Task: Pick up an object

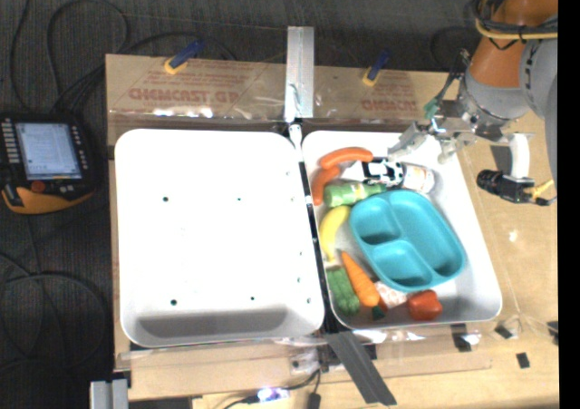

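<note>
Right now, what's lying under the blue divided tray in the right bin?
The blue divided tray rests on other items: a carrot and a red piece poke out at its near edge. Whatever lies beneath its middle is covered.

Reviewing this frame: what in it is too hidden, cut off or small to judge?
- Gripper: fingers too small and blurred; grip unclear.
- Items under the blue tray: hidden by it.
- Black-and-white object: too small to identify.
- Arm: cut off by the right edge.

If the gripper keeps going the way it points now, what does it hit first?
The gripper points down-left into the right bin. Most likely it first meets the white bottle with a black label just below it, though depth is hard to judge from one slanted view.
</note>
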Action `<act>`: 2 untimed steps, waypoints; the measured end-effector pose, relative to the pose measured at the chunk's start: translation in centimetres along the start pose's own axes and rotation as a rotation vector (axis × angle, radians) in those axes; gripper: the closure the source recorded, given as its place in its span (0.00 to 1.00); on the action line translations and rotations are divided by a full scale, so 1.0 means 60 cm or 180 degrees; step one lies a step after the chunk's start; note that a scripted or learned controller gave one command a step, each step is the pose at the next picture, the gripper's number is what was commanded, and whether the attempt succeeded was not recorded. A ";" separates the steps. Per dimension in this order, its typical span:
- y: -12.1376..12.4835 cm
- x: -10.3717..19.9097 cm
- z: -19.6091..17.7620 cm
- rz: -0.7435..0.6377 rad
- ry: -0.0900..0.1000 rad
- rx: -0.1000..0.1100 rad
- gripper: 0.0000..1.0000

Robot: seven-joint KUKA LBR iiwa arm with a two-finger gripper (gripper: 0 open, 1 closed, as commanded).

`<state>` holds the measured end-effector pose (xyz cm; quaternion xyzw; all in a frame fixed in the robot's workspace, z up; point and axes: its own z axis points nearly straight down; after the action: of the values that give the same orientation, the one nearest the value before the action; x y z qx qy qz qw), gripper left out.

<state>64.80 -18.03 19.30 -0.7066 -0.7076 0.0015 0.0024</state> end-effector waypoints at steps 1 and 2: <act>0.031 -0.013 -0.164 -0.0060 -0.0013 -0.0008 0.00; -0.004 0.030 -0.066 -0.0287 -0.0012 0.0000 0.00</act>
<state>64.57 -16.21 23.26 -0.6739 -0.7388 0.0027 0.0011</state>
